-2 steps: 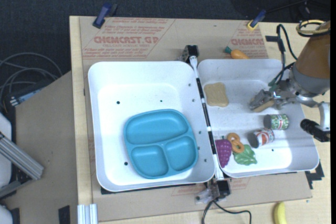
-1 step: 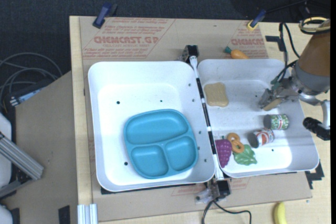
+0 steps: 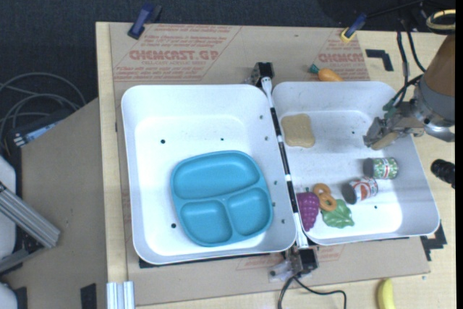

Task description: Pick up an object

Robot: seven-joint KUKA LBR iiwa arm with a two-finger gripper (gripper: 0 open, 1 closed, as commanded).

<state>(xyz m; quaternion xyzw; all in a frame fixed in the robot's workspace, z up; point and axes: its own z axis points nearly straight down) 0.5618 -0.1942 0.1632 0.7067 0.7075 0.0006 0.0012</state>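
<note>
The right bin (image 3: 340,103) holds a slice of toast (image 3: 296,130) at its left. Toward its front lie a green-labelled can (image 3: 381,168), a red-labelled can (image 3: 360,189), purple grapes (image 3: 307,208), an orange ring (image 3: 322,193) and a green leafy piece (image 3: 338,216). My gripper (image 3: 377,137) hangs over the right side of this bin, just above and behind the green-labelled can. Nothing is visibly held in it.
The left bin (image 3: 145,112) carries a blue divided plate (image 3: 217,197). A small carrot (image 3: 327,74) lies on the bench behind the right bin, and a banana (image 3: 385,294) lies at the front edge. Clamps (image 3: 143,20) sit at the bench's back corners.
</note>
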